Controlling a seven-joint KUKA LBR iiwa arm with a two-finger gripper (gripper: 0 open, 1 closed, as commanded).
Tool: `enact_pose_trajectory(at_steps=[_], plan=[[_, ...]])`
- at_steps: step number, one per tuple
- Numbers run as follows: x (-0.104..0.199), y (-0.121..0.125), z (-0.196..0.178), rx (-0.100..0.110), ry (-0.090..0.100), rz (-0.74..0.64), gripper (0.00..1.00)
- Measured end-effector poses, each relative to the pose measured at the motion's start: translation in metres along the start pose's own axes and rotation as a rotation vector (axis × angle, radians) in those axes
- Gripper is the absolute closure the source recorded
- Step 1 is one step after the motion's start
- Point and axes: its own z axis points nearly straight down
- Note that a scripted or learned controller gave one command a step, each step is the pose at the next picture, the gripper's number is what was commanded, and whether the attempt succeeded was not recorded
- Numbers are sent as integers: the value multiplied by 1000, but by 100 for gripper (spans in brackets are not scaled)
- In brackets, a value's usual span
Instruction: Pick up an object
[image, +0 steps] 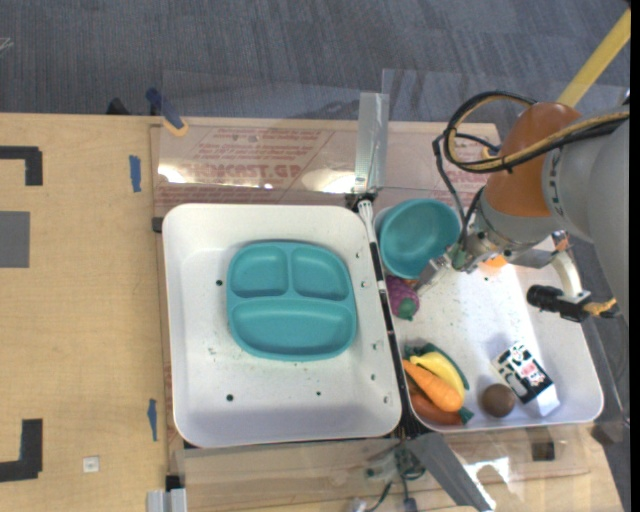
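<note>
A teal bowl (415, 236) sits tilted in the far left corner of the right bin (560, 345), its side against the wall between the bins. My gripper (450, 260) is right at the bowl's near right rim, touching or almost touching it. The wrist hides the contact itself. Lower in the same bin lie a purple object (403, 298), a banana (447, 367), a carrot (436, 385), a brown round fruit (497, 400) and a small black-and-white carton (526, 376).
The left bin (190, 330) holds a teal divided plate (292, 300). A black cable loops above the arm's orange band (530, 160). A black fitting (552, 298) juts out over the right bin's right side.
</note>
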Motion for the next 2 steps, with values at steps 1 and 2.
enact_pose_trajectory(at_steps=[1,2], plan=[[-1,2,-13,-3,-7,-3,100],[0,2,-13,-3,-6,-4,0]])
